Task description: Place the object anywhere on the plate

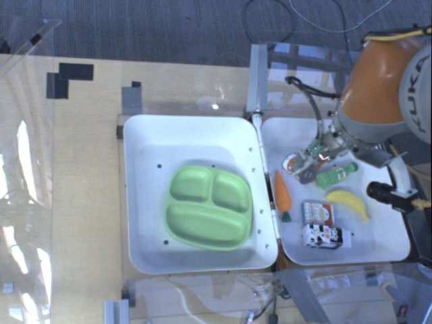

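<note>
A green divided plate lies in the left white bin. The right bin holds an orange carrot, a green bottle, a yellow banana, a small printed box, a black-and-white carton and a red-and-white round item. My gripper hangs low over the right bin, just left of the green bottle and beside the round item. I see nothing clearly held between its fingers.
A metal divider runs between the two bins at the back. Cables lie on the dark floor behind the bench. A clear panel stands at the left. The arm's orange band looms over the right bin's back corner.
</note>
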Action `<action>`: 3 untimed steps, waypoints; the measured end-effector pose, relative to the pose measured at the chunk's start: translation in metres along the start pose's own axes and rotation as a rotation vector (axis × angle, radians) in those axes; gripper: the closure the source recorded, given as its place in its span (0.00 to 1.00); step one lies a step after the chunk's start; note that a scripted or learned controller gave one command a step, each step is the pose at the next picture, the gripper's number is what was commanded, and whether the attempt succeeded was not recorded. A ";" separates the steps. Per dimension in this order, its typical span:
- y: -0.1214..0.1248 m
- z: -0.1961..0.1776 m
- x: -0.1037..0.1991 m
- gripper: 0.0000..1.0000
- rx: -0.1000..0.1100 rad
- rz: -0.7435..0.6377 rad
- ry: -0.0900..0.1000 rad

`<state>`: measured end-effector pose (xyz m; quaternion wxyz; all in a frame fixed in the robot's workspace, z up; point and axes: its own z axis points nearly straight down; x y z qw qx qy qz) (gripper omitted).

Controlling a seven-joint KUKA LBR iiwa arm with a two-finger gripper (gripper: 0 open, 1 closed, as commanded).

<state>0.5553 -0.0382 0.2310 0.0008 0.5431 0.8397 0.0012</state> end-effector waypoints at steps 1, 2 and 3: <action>0.040 0.011 0.077 1.00 0.003 0.034 0.000; 0.044 0.050 0.143 1.00 0.004 0.004 0.000; 0.044 0.050 0.143 0.00 0.004 0.005 0.000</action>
